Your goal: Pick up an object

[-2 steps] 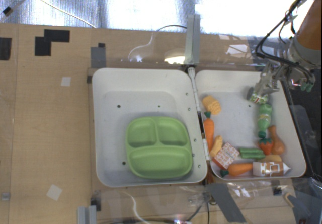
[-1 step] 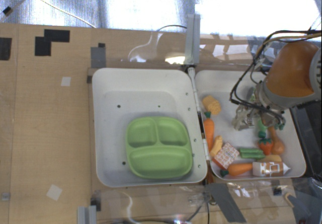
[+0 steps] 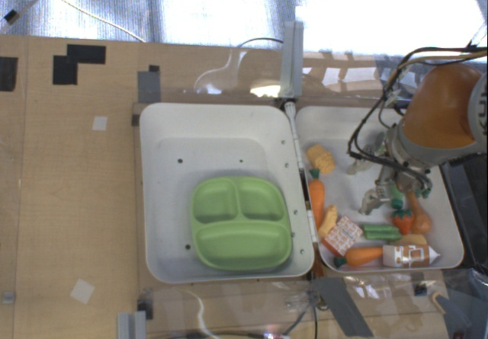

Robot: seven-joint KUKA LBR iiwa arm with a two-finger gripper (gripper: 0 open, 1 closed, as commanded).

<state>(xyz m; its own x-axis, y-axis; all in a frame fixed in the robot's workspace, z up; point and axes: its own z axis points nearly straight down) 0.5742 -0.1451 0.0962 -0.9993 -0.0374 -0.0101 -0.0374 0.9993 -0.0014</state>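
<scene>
A green plate [image 3: 241, 222] with three compartments lies in the left bin [image 3: 164, 132]. Black tape patches [image 3: 78, 61] mark the bench [image 3: 69, 200]. A white cable [image 3: 76, 4] crosses the floor behind.

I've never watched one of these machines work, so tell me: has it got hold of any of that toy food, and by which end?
It cannot be told. The tool hangs low in the right bin among the toy food, but no item shows clearly within it.

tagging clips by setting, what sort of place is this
Probably a robot grasping test bench in a lab: two shallow white bins, toy plastic food like an orange carrot, and a grey arm's gripper reaching in.
</scene>
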